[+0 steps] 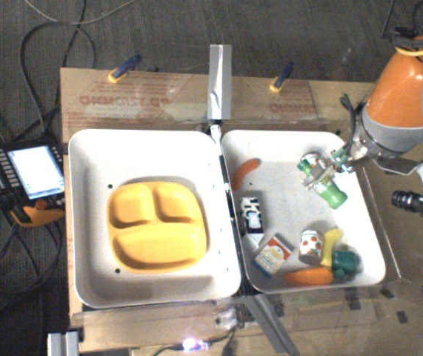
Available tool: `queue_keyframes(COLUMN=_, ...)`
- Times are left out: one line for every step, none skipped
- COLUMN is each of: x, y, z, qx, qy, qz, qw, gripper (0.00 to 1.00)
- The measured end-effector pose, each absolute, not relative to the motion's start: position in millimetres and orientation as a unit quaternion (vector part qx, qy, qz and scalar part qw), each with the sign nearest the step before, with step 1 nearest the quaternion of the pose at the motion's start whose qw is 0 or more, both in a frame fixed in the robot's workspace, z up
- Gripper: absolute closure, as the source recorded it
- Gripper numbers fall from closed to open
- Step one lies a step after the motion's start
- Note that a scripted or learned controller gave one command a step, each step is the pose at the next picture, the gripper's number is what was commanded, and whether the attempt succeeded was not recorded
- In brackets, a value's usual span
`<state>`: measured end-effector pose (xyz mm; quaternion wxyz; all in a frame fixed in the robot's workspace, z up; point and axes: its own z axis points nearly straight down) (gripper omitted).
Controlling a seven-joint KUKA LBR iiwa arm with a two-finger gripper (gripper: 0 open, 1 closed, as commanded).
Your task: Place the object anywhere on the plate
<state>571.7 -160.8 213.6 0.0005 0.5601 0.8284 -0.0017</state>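
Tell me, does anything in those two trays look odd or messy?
Nothing is spilled or broken. The toys are just jumbled in the right bin: a carrot lies flat, a small carton is tilted. The yellow plate sits neatly in the left bin.

The arm (402, 87) is cut off by the right edge.

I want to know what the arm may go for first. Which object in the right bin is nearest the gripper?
The green bottle. It lies right at the gripper, in the bin's upper right, whereas the other items cluster along the bin's left and bottom edges.
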Motion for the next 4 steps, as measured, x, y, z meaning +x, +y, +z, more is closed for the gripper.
queue_keyframes(x=532.3, y=-107, z=238, qx=0.641, qy=0.768, qz=-0.0007, qw=-0.001, gripper=1.0)
queue_keyframes(x=547.4, y=-4, z=182, qx=0.651, qy=0.759, qz=-0.0017, qw=-0.002, gripper=1.0)
queue_keyframes(x=515.7, y=92, z=182, qx=0.681, qy=0.733, qz=-0.0025, qw=-0.002, gripper=1.0)
queue_keyframes(x=515.7, y=92, z=182, qx=0.681, qy=0.733, qz=-0.0025, qw=-0.002, gripper=0.0)
